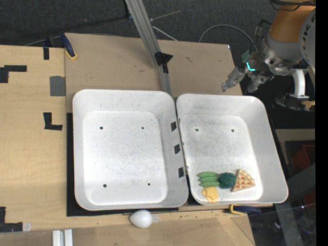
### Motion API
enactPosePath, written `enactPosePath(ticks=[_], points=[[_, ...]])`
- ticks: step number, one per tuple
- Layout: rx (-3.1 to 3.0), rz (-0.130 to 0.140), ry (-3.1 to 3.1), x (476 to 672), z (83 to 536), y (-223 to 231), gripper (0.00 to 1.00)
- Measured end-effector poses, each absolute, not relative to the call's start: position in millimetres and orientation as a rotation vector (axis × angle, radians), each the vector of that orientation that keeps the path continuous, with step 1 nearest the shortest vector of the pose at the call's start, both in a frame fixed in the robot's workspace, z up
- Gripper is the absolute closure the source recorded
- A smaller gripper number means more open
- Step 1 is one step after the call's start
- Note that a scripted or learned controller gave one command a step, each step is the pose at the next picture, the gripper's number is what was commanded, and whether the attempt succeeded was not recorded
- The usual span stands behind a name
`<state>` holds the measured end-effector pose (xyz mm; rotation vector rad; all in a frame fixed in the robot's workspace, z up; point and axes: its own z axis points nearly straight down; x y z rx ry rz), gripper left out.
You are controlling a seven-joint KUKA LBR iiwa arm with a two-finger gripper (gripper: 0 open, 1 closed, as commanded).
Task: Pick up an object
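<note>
A white egg (pixel 141 219) is lying on the desk (pixel 31 152) at the near edge, just outside the left bin (pixel 123 99) and touching neither bin.

In the right bin (pixel 259 117), 4 small things are sitting bunched in the near right corner. A green pod (pixel 207 178) is lying at the left of the bunch, with a yellow piece (pixel 210 193) just nearer than it, against the bin's near wall. A dark green lump (pixel 226 179) is sitting between the pod and a pizza slice (pixel 242 181), which is resting at the right end and touching the lump.

A grey pole (pixel 146 32) is slanting across the far part of the desk, ending near the gap between the 2 bins.

The hand (pixel 241 81) is hanging past the far right corner of the right bin, above the desk edge and well apart from the bunch. Its 2 fingers are standing spread wide, with nothing between them. The arm (pixel 289 29) is rising behind it at the far right.
</note>
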<state>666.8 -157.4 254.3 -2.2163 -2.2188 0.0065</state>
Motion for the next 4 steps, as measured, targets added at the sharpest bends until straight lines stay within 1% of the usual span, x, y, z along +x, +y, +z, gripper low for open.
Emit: enactPosePath(ticks=[1, 3, 4], points=[[-2.218, 0.004, -2.224, 667.6, 258, -157, 0.0], [-2.215, 0.009, -2.219, 654.9, 131, -151, 0.0], [-2.217, 0.006, -2.223, 654.1, 86, -150, 0.0]])
